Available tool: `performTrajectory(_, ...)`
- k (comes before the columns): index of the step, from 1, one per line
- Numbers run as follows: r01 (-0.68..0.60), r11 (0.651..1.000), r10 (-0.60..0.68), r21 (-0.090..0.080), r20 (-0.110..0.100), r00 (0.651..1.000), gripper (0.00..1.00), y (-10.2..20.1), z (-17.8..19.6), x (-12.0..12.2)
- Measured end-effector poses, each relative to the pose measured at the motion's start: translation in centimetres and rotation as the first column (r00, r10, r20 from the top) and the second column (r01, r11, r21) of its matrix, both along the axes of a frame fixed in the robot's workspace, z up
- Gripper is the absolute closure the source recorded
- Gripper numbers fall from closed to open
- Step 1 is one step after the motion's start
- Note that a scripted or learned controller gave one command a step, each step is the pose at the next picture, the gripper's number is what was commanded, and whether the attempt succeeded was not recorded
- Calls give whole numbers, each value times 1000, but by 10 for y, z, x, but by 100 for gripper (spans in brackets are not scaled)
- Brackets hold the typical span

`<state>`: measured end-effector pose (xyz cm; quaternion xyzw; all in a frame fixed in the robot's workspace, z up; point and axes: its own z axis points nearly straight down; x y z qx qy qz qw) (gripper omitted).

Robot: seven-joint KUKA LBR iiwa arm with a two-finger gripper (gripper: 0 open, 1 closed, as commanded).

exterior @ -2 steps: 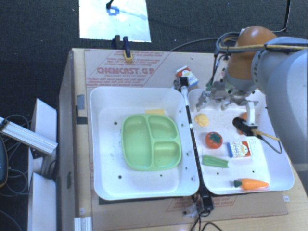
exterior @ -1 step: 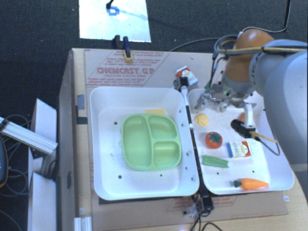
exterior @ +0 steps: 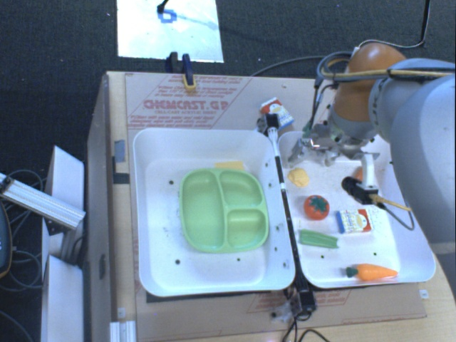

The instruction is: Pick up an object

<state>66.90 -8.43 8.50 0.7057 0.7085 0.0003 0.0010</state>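
Yellow and soft-looking, a small lumpy piece [exterior: 298, 177] lies in the right bin [exterior: 420, 258] near its upper left corner, just below the end effector [exterior: 318, 150] and a little to its left, apart from it. Whether the end effector is open or closed I cannot tell. The likely trouble: the piece sits close to the divider [exterior: 281, 191] between the bins, so a descent slightly off could strike the wall or nudge the piece away. Further down lie a tomato [exterior: 316, 206], a small carton [exterior: 354, 221], a green pod [exterior: 318, 239] and a carrot [exterior: 372, 271]. The left bin [exterior: 153, 191] holds a green tray [exterior: 223, 210].
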Motion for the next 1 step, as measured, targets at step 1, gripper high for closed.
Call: performTrajectory(1, 0, 1000, 0, 0, 0, 1000, 0, 0, 0, 0)
